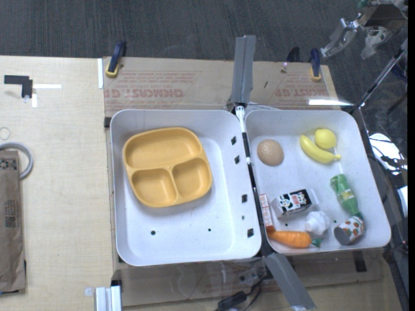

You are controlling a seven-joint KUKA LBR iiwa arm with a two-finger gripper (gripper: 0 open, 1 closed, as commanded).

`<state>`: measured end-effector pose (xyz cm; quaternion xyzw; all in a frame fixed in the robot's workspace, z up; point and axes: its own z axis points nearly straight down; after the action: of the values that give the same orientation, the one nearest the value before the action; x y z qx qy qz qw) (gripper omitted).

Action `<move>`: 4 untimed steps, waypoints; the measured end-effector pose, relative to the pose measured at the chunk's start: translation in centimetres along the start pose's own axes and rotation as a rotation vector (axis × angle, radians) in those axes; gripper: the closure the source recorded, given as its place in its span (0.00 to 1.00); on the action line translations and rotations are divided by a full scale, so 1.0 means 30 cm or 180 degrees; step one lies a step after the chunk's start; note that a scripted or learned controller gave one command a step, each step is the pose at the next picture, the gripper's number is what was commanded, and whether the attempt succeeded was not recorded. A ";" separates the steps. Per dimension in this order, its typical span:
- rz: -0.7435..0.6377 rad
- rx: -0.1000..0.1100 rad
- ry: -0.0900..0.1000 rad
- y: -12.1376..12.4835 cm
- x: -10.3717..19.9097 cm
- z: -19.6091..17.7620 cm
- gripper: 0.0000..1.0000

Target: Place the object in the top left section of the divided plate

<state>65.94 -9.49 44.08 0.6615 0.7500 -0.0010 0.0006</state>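
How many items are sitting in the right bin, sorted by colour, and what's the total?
Yellow: 2, banana and lemon
Tan: 1, egg-shaped item
Green: 1, bottle
Orange: 1, carrot
Black and white: 1, small carton
White: 1, crumpled item
Red and white: 1, small can
Total: 8
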 end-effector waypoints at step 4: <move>-0.1131 -0.0008 -0.0003 -0.050 -0.417 -0.002 0.00</move>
<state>66.02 -22.09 44.16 0.5185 0.8551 -0.0005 0.0016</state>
